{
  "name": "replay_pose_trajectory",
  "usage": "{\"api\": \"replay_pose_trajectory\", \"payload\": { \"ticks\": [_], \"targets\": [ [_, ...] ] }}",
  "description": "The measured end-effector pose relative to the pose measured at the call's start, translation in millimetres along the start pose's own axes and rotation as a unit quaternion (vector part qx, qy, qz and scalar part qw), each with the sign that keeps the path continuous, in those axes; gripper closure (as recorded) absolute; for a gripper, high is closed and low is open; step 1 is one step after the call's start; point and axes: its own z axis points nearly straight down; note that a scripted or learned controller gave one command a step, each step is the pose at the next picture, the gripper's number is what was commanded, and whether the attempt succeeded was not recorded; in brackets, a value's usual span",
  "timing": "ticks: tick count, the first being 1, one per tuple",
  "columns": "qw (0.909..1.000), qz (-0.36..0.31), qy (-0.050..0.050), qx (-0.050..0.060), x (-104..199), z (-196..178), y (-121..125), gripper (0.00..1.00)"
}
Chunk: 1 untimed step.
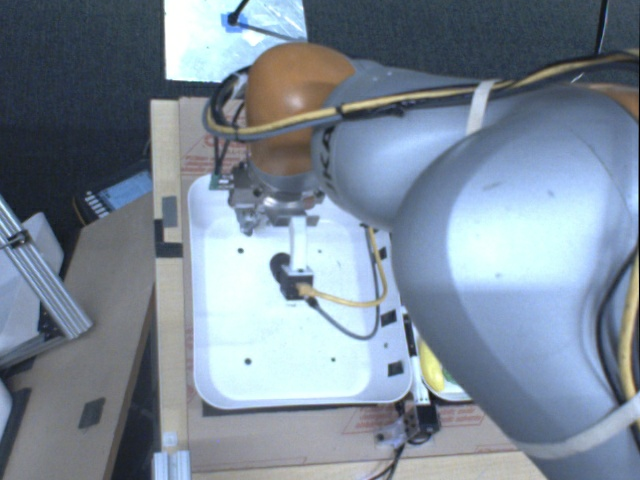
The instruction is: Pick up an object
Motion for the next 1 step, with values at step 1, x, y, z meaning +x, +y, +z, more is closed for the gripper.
{"api": "replay_pose_trajectory", "payload": {
  "ticks": [1],
  "targets": [
    [1.0000,-0.001,0.000,0.006,1.7,-21.8,-15.0,1.00]
  ]
}}
